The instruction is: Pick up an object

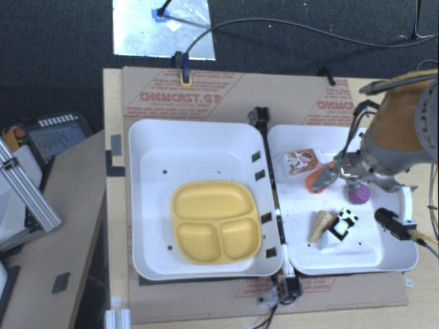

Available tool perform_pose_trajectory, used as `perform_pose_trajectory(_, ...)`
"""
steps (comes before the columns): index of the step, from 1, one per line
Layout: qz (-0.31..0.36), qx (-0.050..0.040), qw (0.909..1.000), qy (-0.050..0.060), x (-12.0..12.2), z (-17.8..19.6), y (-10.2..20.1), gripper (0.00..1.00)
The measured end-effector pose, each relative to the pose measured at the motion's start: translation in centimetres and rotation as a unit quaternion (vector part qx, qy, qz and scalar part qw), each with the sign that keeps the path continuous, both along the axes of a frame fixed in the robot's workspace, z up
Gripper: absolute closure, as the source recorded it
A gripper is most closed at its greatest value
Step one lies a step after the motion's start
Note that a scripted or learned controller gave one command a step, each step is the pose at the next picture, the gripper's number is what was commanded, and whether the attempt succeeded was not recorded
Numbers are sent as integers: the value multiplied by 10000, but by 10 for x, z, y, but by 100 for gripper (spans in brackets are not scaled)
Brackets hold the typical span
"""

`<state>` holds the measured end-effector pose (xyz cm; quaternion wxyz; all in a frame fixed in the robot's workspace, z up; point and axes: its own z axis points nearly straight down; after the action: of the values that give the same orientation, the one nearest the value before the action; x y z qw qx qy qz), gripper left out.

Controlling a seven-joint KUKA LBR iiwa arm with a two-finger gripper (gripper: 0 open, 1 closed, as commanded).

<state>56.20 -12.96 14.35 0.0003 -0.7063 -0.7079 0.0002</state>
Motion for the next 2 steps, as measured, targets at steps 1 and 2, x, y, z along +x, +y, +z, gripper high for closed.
perform_pose_trajectory(1, -5, 2, 10000, 6, 0, -52, 1, 0)
perform_pose_trajectory(2, -5, -5, 10000, -18, 1, -39, 0, 100)
